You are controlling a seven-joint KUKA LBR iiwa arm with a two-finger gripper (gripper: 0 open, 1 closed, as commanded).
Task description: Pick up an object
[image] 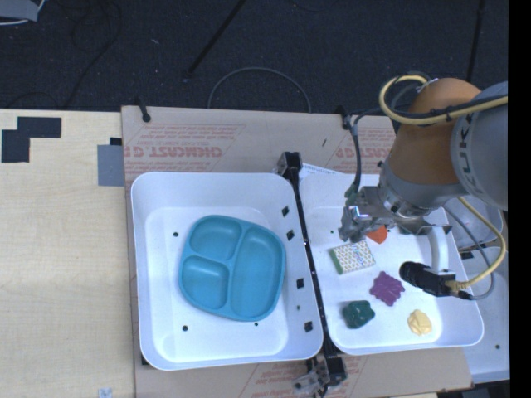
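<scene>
Low in the right white bin (pixel 465 338), at six o'clock, lie a dark green lump (pixel 358 313), a yellow lump (pixel 420 322) and a purple piece (pixel 386 288). Mirrored red print on the cardboard surface (pixel 216 139) is unreadable. Tool (pixel 357 226) hovers above a green-dotted white card (pixel 353 257).
</scene>
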